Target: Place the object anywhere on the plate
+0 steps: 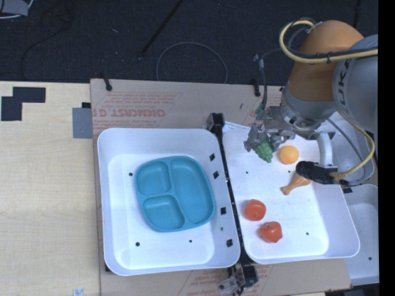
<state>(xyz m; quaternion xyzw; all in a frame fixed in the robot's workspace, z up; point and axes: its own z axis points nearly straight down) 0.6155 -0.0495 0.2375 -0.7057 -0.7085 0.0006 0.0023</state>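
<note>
Camera view, right bin: gripper (pixel 261 142) at twelve o'clock, clamped on green toy (pixel 265 151). I judge it light, soft, slippery; pinch its middle. Blue plate (pixel 174 193) sits in left bin (pixel 117 251).

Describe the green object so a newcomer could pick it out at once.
Look in the right bin, at its far end under the gripper. The green object lies there, left of the orange ball. It is the bin's one green thing among orange and red pieces.
</note>
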